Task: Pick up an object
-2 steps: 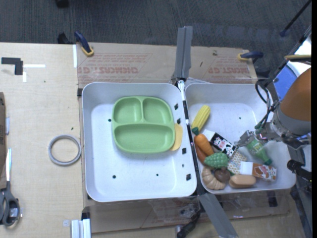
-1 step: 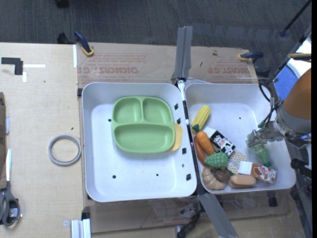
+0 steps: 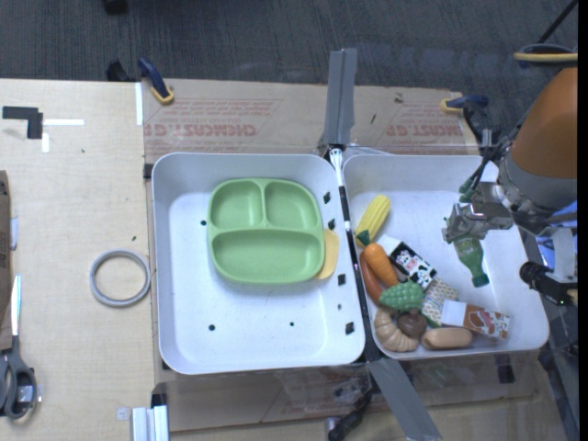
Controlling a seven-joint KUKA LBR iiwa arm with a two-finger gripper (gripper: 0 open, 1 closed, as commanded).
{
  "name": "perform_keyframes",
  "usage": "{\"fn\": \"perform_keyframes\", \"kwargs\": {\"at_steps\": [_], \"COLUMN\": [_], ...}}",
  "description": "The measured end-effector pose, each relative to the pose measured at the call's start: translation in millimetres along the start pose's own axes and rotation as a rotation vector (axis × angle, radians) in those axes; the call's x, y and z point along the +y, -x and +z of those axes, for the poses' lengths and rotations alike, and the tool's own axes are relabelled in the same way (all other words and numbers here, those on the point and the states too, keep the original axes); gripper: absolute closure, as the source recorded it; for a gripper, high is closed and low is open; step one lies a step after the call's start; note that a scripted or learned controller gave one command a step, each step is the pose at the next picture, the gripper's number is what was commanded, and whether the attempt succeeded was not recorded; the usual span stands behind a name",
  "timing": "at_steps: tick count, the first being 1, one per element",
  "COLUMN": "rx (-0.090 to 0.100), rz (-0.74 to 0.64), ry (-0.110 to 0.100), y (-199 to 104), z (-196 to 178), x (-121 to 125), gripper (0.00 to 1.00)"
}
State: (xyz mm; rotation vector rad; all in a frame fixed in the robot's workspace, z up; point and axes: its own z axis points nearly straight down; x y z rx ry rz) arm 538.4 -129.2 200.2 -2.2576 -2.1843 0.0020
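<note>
My gripper [image 3: 467,230] hangs over the right part of the right bin [image 3: 418,184]. A green toy bottle [image 3: 474,263] lies tilted directly below it, with its upper end reaching up to the gripper; whether it is gripped is hidden. To the left in the same bin lie a yellow corn cob [image 3: 373,217], an orange carrot [image 3: 377,266], a black-and-white carton [image 3: 412,264], a green leafy toy [image 3: 401,297], a croissant-like bread [image 3: 396,333], a sausage [image 3: 446,338] and a small printed box [image 3: 485,322].
The left bin [image 3: 175,274] holds a green divided plate [image 3: 266,231] with a yellow piece [image 3: 330,254] at its right edge. On the bench to the left lie a tape ring [image 3: 120,277] and scissors [image 3: 16,375]. The arm's orange band [image 3: 551,127] rises at right.
</note>
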Motion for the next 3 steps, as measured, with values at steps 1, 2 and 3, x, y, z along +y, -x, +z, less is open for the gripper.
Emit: {"fn": "perform_keyframes", "kwargs": {"at_steps": [1, 2, 3], "rx": [-0.001, 0.0, -0.001], "rz": [0.029, 0.096, 0.144], "ry": [0.0, -0.004, -0.001], "y": [-32, -20, -41], "z": [-49, 60, -21], "x": [65, 16, 66], "gripper": [1.0, 1.0, 1.0]}}
